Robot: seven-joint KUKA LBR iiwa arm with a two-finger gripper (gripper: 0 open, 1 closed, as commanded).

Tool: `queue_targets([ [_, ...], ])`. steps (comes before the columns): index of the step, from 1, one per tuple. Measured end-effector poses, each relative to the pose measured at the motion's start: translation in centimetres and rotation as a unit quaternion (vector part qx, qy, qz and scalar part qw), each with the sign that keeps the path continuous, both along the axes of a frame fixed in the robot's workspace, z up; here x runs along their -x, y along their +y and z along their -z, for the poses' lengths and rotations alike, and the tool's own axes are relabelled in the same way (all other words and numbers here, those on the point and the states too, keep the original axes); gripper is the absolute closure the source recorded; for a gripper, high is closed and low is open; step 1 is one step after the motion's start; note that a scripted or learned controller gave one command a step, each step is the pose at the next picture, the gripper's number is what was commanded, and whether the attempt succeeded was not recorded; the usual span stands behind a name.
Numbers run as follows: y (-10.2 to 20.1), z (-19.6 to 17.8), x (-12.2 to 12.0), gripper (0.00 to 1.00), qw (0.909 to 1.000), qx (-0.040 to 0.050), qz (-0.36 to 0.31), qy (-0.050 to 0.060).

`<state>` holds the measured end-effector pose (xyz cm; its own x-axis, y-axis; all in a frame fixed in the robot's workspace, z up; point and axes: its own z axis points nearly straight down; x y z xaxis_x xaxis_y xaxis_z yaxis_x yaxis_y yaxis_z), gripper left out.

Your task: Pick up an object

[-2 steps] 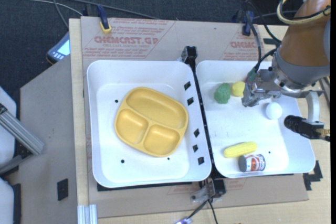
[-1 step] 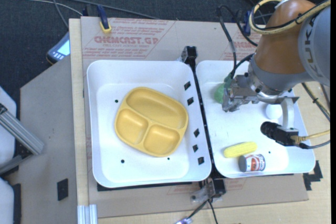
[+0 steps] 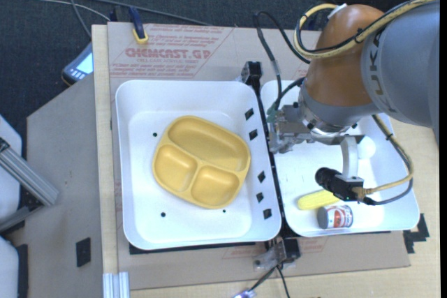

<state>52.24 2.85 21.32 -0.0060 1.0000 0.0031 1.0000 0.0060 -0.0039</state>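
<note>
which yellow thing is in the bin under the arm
The small yellow piece beside the red-labelled can; the big yellow divided plate sits in the other bin.

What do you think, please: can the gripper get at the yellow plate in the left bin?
Probably yes: the yellow plate lies uncovered in the left bin, with nothing on it, and the gripper hangs close beside that bin.

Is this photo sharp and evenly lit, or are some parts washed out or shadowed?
Camera view: the light is even and there is little blur. The yellow plate is crisp, with a faint shadow under its lower rim. The left bin and right bin are nearly washed-out white. The arm's orange band has a small glare spot on top.
</note>
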Motion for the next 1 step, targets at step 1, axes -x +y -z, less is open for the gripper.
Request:
queue_targets([
  [1, 4.71, 0.25, 1.01, 1.0, 1.0, 0.0002, 0.0, 0.0],
])
